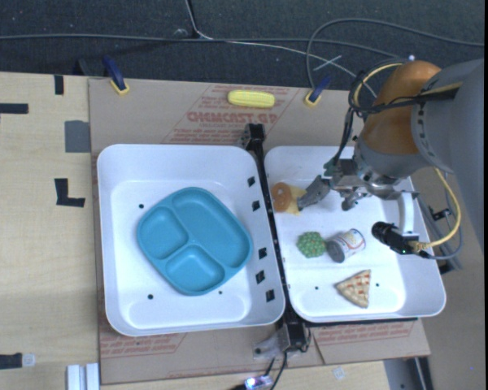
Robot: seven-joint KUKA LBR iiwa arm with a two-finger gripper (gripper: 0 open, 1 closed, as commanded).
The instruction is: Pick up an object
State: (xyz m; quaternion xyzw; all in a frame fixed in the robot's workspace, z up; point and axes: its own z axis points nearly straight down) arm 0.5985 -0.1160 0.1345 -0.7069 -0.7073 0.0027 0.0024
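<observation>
The right bin (419,295) holds several small items: an orange-tan rounded piece (283,197) by its left wall, a green broccoli-like lump (311,244), a small silver can (346,244) lying on its side, and a pizza slice (355,288) near the front. My gripper (332,197) hangs over the upper middle of this bin, just right of the orange-tan piece and above the can. It is open, with one finger (313,193) reaching toward the orange-tan piece and nothing between the two.
The left bin (114,177) holds a blue compartment tray (193,240). A yellow object (250,98) lies on the cardboard behind the bins. The arm's orange band (398,112) and its cables crowd the right bin's far right side.
</observation>
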